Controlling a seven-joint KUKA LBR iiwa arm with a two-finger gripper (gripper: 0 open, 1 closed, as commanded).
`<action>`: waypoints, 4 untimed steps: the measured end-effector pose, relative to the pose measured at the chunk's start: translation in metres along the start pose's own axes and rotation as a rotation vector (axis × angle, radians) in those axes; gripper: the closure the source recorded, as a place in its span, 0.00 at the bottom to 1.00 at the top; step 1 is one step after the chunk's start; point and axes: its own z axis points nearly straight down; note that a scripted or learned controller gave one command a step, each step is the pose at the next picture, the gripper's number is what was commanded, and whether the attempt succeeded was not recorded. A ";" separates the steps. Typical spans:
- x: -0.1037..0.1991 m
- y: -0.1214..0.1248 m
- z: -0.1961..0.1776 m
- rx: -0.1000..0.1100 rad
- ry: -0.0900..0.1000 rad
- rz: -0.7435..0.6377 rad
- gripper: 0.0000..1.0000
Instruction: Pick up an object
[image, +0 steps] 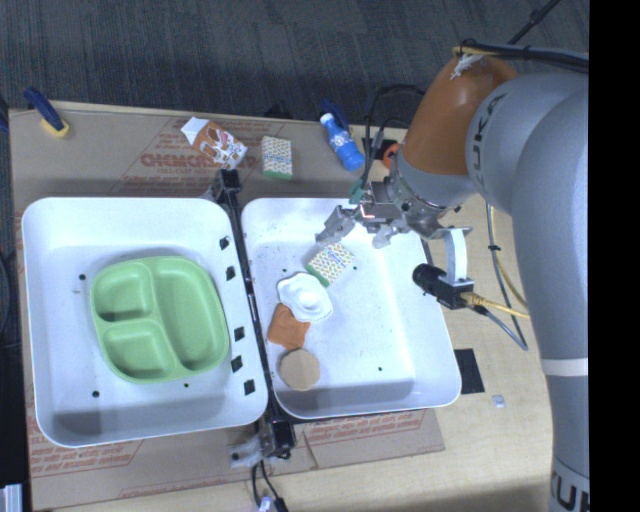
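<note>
**Gripper low over far side of right bin, items loose on bin floor**

Nearest in the right bin (430, 370): a round tan disc (299, 370) lying flat near the front left corner. Just beyond it, an orange-brown flat piece (287, 326), its far edge tucked under a white cup-like object (305, 297). Beyond that, a small green-and-white patterned packet (332, 263), tilted, close to the white object.

Left bin (40, 300) holds a green divided tray (158, 317), three compartments, lying flat around the middle.

Gripper (352, 226) sits over the far part of the right bin, just beyond the patterned packet. Fingers read as slightly spread, with nothing visible between them; packet lies apart from the tips. Arm enters from the right, orange band above the wrist.

Farther back, on the cardboard bench (120, 160) beyond the bins: a blue bottle (343, 144), a small green patterned box (277, 157), a crumpled red-and-white wrapper (213, 143), and a blue-and-yellow clamp (47, 112) at the far left corner.
</note>
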 end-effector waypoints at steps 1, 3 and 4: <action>0.009 -0.089 -0.011 0.001 0.000 -0.001 0.00; 0.035 -0.130 0.123 0.002 0.002 -0.002 0.00; 0.035 -0.129 0.112 0.002 0.002 -0.007 1.00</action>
